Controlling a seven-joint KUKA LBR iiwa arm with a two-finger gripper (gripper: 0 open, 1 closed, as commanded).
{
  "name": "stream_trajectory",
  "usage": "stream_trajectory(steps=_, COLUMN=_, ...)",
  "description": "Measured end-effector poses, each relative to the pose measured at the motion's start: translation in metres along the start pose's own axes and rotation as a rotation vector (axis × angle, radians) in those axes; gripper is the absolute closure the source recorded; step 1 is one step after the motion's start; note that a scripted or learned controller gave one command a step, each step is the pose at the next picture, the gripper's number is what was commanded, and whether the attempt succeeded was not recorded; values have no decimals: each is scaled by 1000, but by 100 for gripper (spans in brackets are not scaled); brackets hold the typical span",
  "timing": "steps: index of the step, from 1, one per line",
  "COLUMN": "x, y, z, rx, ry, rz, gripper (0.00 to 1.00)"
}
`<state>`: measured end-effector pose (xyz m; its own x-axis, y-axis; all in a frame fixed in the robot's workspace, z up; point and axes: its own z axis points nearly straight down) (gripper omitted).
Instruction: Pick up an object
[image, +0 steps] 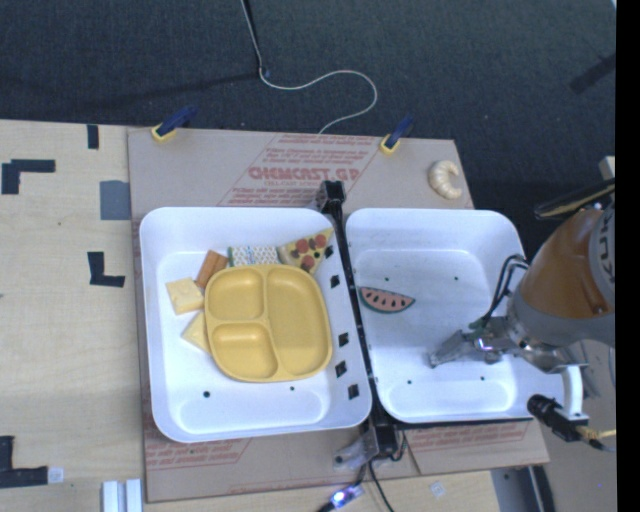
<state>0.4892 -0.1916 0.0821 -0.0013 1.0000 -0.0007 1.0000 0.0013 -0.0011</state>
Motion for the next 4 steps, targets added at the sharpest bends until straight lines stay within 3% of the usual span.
stream_trajectory(steps=1, x=-1, y=0, z=-13, rx=-2, ry=-1, rz=0, gripper=100)
stream_trajectory(steps=3, x=21, y=-1, z=-116, rx=-4, ry=0, rz=-2, gripper=100)
stream_trajectory(steps=4, x=22, y=-1, z=-144, rx=-2, ry=0, rz=-1, gripper=100)
